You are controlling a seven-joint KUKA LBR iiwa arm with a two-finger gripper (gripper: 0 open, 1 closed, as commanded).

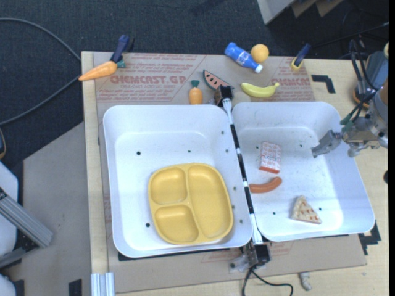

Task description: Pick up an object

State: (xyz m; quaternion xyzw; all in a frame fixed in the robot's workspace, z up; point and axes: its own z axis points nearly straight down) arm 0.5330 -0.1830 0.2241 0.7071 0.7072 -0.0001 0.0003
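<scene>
The right bin (345,184) holds three items: a small red-and-white box (270,156) near its middle, a reddish sausage (265,185) just below that, and a tan pizza-like wedge (306,210) toward the front. My gripper (338,148) hovers over the bin's right side, to the right of the box and well apart from it. Its fingers are open and there is nothing between them. One grey finger (324,145) points down-left toward the bin floor.
The left bin (123,140) holds a yellow divided plate (190,202). Behind the bins on the bench lie a carrot (99,71), a small orange piece (195,95), a watermelon slice (213,79), a blue bottle (242,57), an orange (260,52) and a banana (260,89).
</scene>
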